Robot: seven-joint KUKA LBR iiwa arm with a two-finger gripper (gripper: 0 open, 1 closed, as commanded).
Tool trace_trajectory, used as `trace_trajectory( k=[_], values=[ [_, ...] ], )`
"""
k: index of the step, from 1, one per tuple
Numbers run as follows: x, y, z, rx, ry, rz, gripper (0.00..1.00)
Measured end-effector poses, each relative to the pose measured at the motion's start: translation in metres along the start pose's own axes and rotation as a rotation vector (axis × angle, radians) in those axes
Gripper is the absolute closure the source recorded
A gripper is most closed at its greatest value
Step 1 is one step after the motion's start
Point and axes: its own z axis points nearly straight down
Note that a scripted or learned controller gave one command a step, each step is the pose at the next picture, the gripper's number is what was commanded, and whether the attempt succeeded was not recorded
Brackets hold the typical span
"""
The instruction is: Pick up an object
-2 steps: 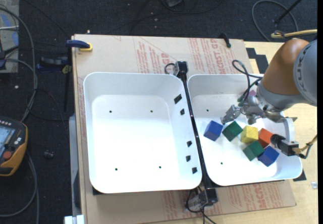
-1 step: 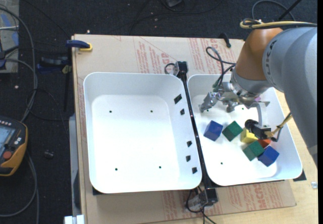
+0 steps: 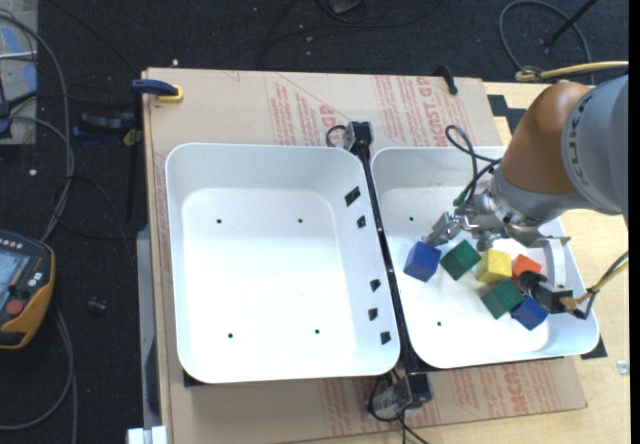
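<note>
Several small blocks lie in the right bin (image 3: 420,167): a blue cube (image 3: 422,261), a dark green cube (image 3: 460,260), a yellow block (image 3: 495,265), an orange block (image 3: 526,264), a second green block (image 3: 499,299) and a second blue block (image 3: 530,313). My gripper (image 3: 455,228) hangs low over the bin, just above and between the blue cube and the dark green cube. The arm's grey and orange wrist (image 3: 560,147) reaches in from the right and hides the bin's far right corner. No block looks lifted off the bin floor.
The left bin (image 3: 190,167) sits beside the right one, with a black divider strip (image 3: 375,232) between them. Both rest on a cardboard sheet (image 3: 300,97). A blue and yellow clamp (image 3: 157,89) grips the bench's far left corner. Cables trail near the right bin's front right rim (image 3: 570,304).
</note>
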Motion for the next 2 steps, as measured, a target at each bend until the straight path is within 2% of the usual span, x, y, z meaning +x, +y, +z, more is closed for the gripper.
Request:
trace_trajectory(
  k=[1,2],
  values=[
    [0.002,0.001,0.0,-0.001,0.0,-0.004,0.0],
    [-0.002,0.01,-0.164,-0.015,-0.003,-0.073,0.0]
  ],
)
